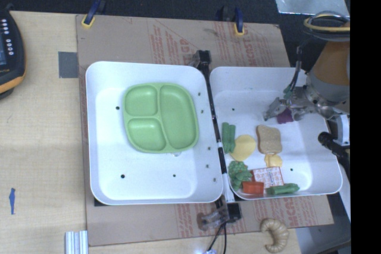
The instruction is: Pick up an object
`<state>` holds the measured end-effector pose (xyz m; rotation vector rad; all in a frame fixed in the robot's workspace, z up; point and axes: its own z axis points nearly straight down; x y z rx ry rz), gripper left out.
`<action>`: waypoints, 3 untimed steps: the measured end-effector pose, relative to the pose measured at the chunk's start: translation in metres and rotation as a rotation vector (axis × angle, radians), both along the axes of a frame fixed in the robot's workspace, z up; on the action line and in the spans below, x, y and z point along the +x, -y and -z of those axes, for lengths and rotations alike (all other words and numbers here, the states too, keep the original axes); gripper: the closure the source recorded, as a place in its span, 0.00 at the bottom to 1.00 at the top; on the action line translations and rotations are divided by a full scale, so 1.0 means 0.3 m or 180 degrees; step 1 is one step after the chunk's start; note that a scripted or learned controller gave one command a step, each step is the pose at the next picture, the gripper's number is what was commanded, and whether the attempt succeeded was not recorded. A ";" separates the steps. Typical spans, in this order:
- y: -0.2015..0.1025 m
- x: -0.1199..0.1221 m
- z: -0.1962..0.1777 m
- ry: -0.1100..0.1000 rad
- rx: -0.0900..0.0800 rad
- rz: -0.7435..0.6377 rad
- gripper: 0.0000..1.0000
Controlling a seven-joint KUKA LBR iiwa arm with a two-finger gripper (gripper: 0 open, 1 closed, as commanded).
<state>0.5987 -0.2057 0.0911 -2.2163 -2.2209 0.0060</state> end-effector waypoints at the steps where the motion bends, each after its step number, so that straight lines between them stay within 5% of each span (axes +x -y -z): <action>1: 0.004 0.003 -0.040 0.0004 -0.0004 -0.0001 1.00; 2: 0.004 0.003 -0.039 0.0002 -0.0004 -0.0002 0.00; 3: 0.022 0.113 -0.031 0.0023 -0.0003 -0.0011 0.00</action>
